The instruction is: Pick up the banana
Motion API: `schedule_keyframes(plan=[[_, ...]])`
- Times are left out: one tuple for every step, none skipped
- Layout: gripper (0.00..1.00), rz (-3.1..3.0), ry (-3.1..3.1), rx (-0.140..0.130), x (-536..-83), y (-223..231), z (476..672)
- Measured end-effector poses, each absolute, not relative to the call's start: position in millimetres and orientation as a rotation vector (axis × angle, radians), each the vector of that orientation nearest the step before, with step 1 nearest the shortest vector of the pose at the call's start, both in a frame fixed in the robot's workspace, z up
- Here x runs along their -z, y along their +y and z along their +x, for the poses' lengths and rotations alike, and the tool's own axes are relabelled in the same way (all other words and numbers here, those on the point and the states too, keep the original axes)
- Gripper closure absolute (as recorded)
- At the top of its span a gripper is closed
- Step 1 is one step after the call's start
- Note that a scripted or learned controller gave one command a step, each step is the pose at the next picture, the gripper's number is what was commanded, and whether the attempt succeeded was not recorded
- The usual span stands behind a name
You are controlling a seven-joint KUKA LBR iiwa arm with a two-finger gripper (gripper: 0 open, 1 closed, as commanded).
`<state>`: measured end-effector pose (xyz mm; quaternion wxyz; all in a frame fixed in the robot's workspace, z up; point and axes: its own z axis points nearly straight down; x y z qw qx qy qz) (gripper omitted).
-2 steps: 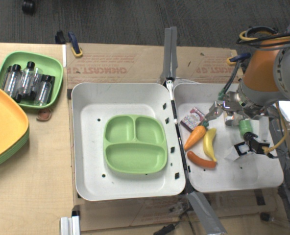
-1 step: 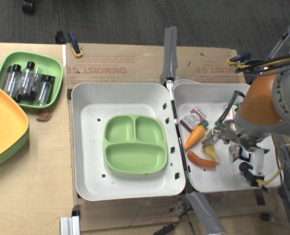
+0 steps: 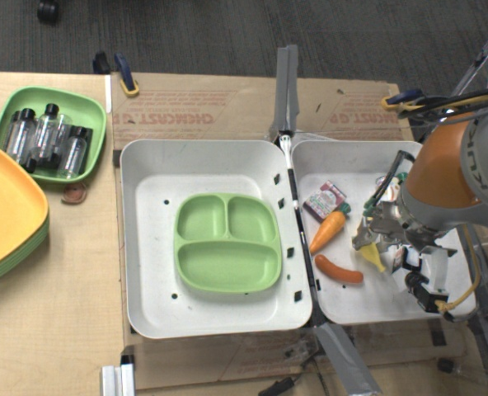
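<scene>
The banana (image 3: 373, 259) shows as a small yellow piece in the right bin (image 3: 343, 304), just right of a red sausage. My gripper (image 3: 369, 239) reaches in from the right and hangs directly over the banana, hiding most of it. Grey wrist parts and the orange band (image 3: 438, 176) block the contact area, so I cannot tell whether anything is held.
An orange carrot (image 3: 328, 229), a red sausage (image 3: 339, 269) and a pink packet (image 3: 325, 199) lie left of the gripper in the right bin. A green divided plate (image 3: 227, 244) sits in the left bin (image 3: 145, 221). Bottles in a green tray (image 3: 50, 134) and yellow plates (image 3: 9, 213) stand far left.
</scene>
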<state>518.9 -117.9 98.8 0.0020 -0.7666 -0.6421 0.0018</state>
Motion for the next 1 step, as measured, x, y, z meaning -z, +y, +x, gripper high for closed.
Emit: schedule_keyframes(plan=[[1.00, -2.447, -1.968, -0.004, -190.5, -73.0, 519.2]])
